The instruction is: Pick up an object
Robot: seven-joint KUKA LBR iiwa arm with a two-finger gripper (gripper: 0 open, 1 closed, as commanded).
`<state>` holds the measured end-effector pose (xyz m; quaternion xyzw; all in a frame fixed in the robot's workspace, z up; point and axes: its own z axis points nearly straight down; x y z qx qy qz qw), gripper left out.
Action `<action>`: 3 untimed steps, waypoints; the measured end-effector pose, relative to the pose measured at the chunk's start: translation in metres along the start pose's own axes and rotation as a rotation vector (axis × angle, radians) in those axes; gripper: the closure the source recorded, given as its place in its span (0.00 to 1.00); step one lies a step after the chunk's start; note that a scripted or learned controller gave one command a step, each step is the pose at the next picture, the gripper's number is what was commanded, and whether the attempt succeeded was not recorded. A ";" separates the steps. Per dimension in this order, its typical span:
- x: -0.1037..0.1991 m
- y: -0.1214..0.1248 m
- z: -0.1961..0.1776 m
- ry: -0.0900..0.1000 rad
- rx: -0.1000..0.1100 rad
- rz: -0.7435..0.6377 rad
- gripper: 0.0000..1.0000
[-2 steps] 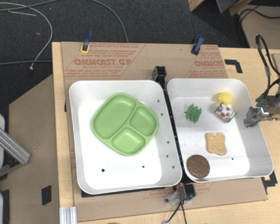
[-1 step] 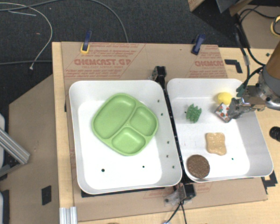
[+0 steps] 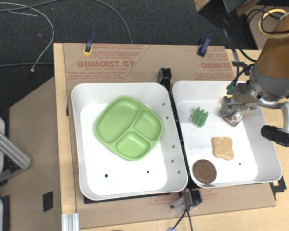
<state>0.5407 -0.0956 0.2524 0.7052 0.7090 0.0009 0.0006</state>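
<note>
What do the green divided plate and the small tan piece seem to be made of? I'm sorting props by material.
The green divided plate looks like moulded plastic: one even colour, smooth satin sheen, rounded compartment ridges. The small tan piece looks matte and slightly rough, perhaps foam, rubber or a plastic toy cracker; the view leaves that open.
</note>
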 end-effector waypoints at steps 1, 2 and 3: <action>0.044 0.020 -0.003 0.001 0.000 -0.001 1.00; 0.089 0.029 0.008 0.001 0.004 0.001 1.00; 0.146 0.049 0.022 0.002 0.001 -0.001 1.00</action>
